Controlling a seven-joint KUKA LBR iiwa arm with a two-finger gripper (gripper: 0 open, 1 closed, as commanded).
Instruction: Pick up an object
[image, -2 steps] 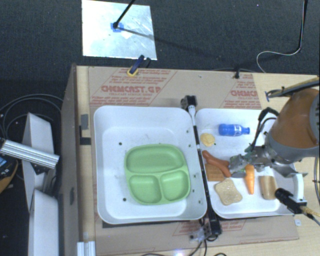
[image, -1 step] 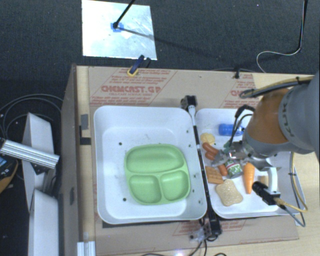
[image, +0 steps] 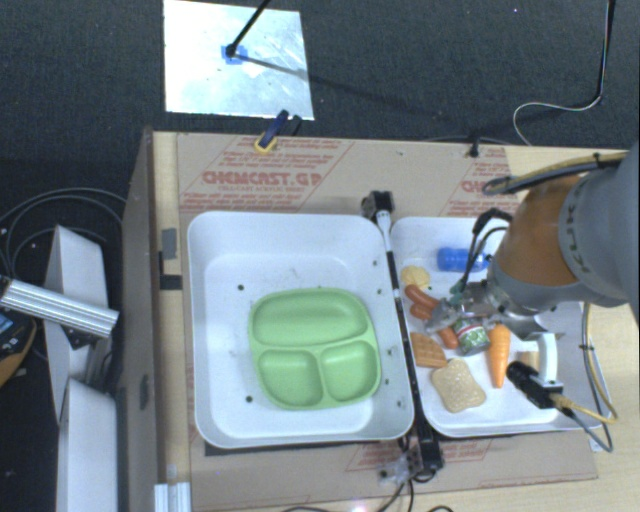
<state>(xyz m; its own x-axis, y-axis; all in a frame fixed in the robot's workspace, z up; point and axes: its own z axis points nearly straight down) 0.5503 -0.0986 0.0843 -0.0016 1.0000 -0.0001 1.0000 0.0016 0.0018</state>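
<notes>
Gripper (image: 462, 322) low in the right bin (image: 570, 420), grip state impossible to tell, toy carrot (image: 498, 352) just beside it at four o'clock, toy sausage (image: 421, 298) at ten o'clock, bread slice (image: 458, 385) at six.

1. Two shallow white bins: the left bin (image: 215, 300) and the right bin (image: 430, 235).
2. One green divided tray (image: 313, 346), with three compartments, in the left bin.
3. One carrot (image: 498, 354) in the right bin.
4. One slice of toy bread (image: 458, 385).
5. One blue object (image: 452, 260) (too blurred to name).
6. One red sausage (image: 421, 298).
7. One tan cracker-like piece (image: 428, 350).
8. One pale round piece (image: 415, 276).
9. One robot arm (image: 570, 240).
</notes>
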